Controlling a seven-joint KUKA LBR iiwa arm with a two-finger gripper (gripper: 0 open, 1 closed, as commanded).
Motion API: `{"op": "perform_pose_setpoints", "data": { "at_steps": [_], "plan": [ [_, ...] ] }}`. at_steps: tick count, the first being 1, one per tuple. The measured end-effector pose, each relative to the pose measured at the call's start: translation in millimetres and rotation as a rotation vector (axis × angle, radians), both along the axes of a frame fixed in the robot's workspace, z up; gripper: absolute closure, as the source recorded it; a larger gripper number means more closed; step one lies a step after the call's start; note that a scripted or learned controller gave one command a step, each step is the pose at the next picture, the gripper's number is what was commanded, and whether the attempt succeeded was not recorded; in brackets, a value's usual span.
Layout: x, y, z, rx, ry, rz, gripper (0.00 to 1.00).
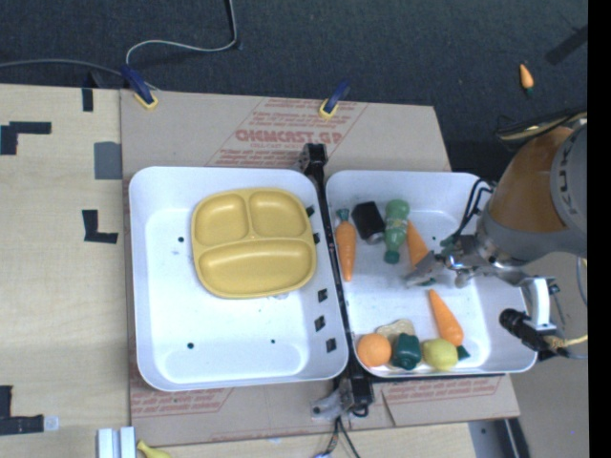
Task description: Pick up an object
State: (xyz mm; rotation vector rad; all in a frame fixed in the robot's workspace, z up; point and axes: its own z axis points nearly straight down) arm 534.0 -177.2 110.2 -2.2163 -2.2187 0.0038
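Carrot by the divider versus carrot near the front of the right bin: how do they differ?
The carrot by the divider lies straight along the bin's left wall, apart from the gripper. The front carrot lies slanted, just below the gripper, near the yellow lemon. Both are orange, tapered and lying flat.

My arm (544, 203) is cut off at the right edge, so I cannot trace it past the orange band. My gripper (430, 273) is blurred, a grey smear over the right bin (449, 184). The pale object (393, 330) behind the orange ball (374, 350) is mostly covered, too small to name.
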Motion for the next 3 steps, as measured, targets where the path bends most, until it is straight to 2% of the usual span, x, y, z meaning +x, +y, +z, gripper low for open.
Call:
{"op": "perform_pose_setpoints", "data": {
  "at_steps": [1, 2, 3],
  "plan": [
    [12.1, 22.9, -24.0, -0.004, -0.006, -0.001, 0.00],
    [54.2, 76.3, -23.6, -0.010, -0.011, -0.003, 0.00],
    [53.9, 77.1, -14.3, -0.009, -0.010, -0.002, 1.00]
  ]
}}
